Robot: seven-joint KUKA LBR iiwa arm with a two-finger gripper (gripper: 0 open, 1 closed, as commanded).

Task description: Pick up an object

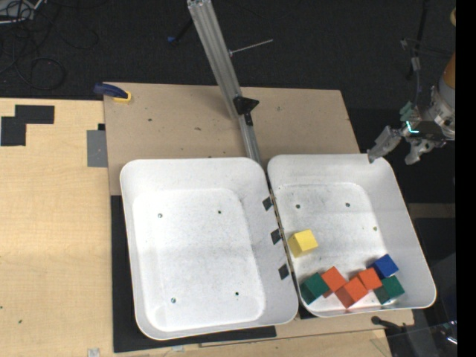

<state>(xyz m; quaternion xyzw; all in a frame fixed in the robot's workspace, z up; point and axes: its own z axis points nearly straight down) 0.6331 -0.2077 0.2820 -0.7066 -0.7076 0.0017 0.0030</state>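
The desk (44, 222) lay nearest the lens, its pale top spreading toward nine o'clock and carrying everything else. On it sat the left bin (149, 192), broad and shallow, and hard against its three o'clock side the right bin (394, 199), the two clipped rim to rim so, I judged, neither would slide when I pushed into them. A slanted metal rail (219, 58) ran up toward twelve from where they met.

Smaller still was my claw (401, 146), hanging outside the right bin's one o'clock corner, its prongs spread apart with nothing between them, parked clear, I supposed, so the lens could see the contents.

The blocks were smallest: a yellow block (303, 242) alone near the divider, and at five o'clock a huddle of red blocks (349, 285), green blocks (315, 285) and a blue block (385, 265), pressed against the rim. The loner looked easiest to take.
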